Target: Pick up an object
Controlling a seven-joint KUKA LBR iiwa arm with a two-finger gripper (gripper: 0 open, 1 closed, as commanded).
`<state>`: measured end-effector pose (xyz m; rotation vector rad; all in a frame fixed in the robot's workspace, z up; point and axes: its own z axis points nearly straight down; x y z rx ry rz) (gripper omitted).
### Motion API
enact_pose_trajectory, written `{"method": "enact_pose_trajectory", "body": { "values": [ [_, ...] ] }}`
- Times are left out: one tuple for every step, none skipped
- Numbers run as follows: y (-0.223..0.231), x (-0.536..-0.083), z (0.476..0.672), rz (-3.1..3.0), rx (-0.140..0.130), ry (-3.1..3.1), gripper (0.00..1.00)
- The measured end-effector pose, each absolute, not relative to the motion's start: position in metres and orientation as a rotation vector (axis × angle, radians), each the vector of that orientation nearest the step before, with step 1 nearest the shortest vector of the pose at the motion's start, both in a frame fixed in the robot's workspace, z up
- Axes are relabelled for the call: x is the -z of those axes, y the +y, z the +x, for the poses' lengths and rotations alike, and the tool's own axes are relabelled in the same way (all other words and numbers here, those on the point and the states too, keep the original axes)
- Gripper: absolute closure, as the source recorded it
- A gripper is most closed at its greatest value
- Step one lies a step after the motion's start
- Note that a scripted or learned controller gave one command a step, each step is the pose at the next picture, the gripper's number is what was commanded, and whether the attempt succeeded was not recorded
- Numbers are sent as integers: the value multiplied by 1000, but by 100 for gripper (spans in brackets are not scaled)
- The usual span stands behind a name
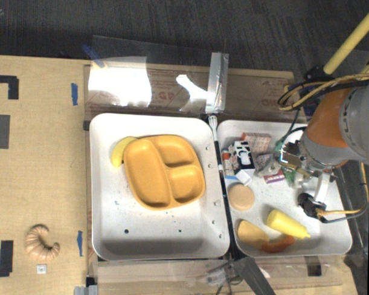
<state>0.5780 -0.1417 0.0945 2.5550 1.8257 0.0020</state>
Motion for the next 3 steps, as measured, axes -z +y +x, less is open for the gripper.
{"method": "enact_pose_trajectory", "body": {
  "values": [
    [-124, -86, 636, 2593, -3, 1771, 0],
    [-124, -98, 637, 2588, -3, 1772, 100],
    [-56, -186, 624, 2785, -3, 1452, 100]
  ]
}}
